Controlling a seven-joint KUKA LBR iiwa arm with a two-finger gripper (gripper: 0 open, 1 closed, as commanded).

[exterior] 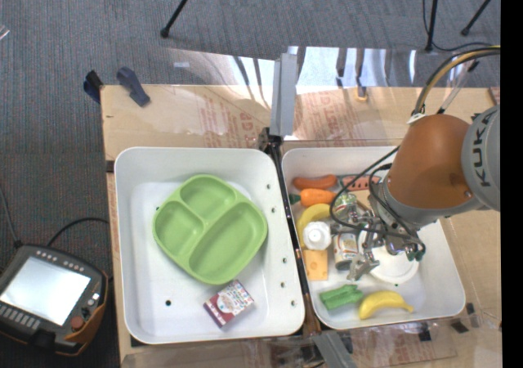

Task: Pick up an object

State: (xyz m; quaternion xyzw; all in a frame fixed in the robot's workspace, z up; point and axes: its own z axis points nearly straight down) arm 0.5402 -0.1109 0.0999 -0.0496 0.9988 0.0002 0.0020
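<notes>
At the lower right of the frame, a yellow banana [385,303] lies beside a green piece [341,297] in the right bin [454,276]. Above them the gripper [356,258] hangs low from the arm [431,168]; its grip can't be made out.

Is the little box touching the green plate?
Apart. The camera view shows a strip of white bin floor between the small box and the green divided plate.
</notes>
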